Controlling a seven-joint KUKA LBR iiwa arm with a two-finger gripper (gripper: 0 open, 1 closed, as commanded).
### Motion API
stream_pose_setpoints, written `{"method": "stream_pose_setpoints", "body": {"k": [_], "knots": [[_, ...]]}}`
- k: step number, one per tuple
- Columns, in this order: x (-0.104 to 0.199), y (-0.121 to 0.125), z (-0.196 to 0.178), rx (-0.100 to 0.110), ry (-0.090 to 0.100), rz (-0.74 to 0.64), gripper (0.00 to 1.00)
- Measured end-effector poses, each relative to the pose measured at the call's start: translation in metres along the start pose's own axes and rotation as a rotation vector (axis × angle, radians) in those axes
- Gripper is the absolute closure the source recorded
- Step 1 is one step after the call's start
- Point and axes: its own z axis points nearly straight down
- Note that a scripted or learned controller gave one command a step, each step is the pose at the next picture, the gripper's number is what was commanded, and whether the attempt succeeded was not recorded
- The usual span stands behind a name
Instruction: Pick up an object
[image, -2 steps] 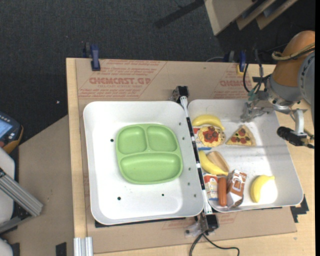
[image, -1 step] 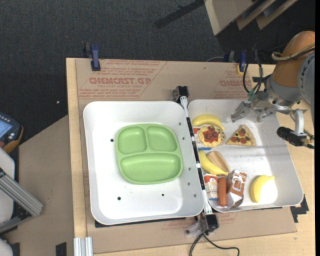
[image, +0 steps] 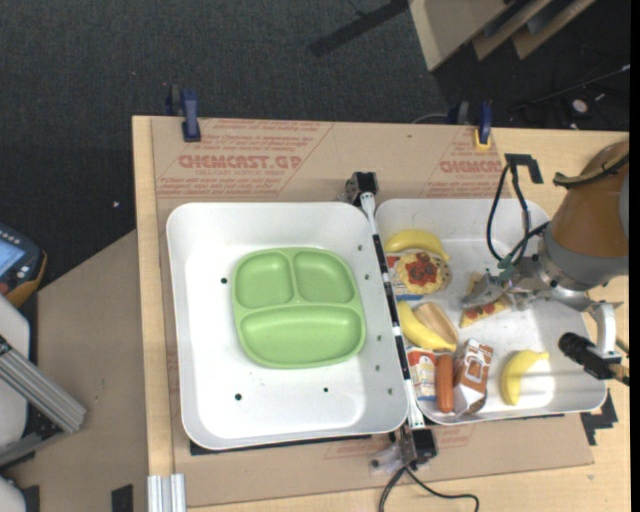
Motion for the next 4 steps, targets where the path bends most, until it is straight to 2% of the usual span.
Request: {"method": "stream_pose_setpoints", "body": {"k": [1, 2, 3, 4], "knots": [[0.034, -0.002, 0.003, 0.005, 0.001, -0.007, 0.0], [0.032, -0.001, -0.007, 0.001, -0.001, -0.004, 1.0], [0.1, 0.059, -0.103, -0.012, 0.0, -0.014, 1.0], [0.095, 0.054, -0.097, 0.002, -0.001, -0.006, 0.0]]}}
